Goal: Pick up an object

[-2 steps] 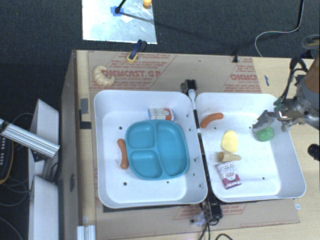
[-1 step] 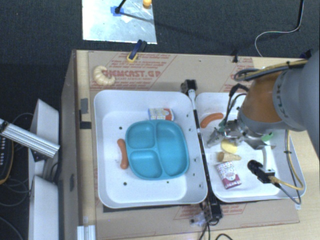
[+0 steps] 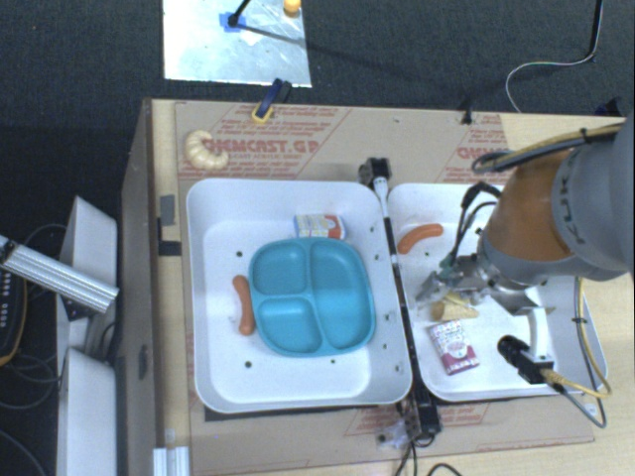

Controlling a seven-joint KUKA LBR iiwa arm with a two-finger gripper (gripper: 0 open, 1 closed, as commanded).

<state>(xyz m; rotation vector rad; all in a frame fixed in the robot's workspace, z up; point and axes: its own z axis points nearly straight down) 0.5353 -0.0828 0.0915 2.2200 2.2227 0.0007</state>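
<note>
1. Look at the brown cardboard sheet (image 3: 327, 147) under the two white bins. It has red print on it. Behind the left bin (image 3: 223, 216) you can read big red letters that look like "CHEMCAST GP". The smaller red lines above and below them are too blurry to read.
2. You can see more red print on the cardboard at the back right corner (image 3: 476, 147). It is slanted and too small to read.
3. The small red and white packet (image 3: 453, 346) in the right bin has marks on it, but you cannot read them.
4. The little box (image 3: 318, 226) behind the blue plate (image 3: 311, 297) has a picture or label. You cannot read it.
</note>
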